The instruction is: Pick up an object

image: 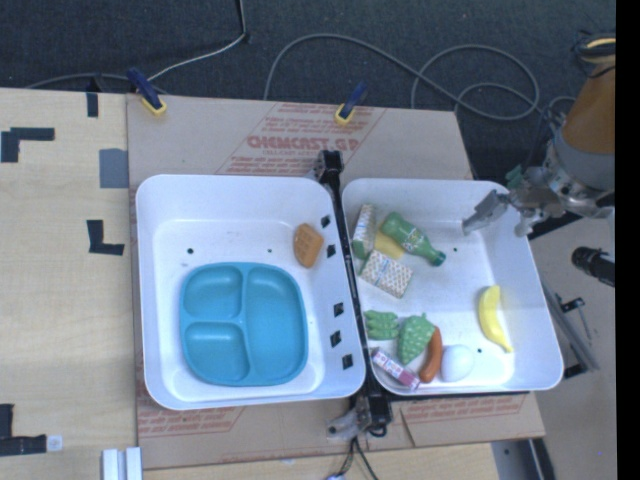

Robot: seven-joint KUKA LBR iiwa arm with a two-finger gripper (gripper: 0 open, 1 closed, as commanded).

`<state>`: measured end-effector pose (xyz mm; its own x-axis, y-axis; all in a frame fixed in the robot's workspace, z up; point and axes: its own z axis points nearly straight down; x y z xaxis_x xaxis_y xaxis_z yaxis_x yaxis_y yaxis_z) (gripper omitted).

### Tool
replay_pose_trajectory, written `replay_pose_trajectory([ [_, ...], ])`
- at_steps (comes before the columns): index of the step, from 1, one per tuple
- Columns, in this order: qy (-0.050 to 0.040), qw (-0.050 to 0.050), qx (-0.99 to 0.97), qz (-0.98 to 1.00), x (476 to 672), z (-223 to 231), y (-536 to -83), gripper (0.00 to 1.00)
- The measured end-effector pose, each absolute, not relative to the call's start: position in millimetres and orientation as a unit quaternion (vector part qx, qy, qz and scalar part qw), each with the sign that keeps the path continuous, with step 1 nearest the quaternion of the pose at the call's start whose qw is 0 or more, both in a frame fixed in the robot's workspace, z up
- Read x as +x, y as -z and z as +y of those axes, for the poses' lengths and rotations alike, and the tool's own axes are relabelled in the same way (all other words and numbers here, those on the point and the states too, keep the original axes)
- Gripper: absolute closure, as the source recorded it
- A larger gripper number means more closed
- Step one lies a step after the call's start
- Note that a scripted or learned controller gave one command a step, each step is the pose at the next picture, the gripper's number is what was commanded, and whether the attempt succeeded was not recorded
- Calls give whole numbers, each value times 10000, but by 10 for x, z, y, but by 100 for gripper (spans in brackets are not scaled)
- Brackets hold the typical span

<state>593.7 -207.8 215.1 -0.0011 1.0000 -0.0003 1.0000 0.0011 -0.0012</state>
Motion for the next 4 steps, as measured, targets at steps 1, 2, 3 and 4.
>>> replay_pose_trajectory([
  [1,-8,18,-7064,-7078,6336,-1520,-1273,0],
  [2,0,-18,-7068,-7074,6318,-1390,-868,0],
  [3,-12,-3,-7061,-7081,6311,-1386,-960,100],
  [4,6,-4,-7062,-7080,6612,-711,-1852,100],
])
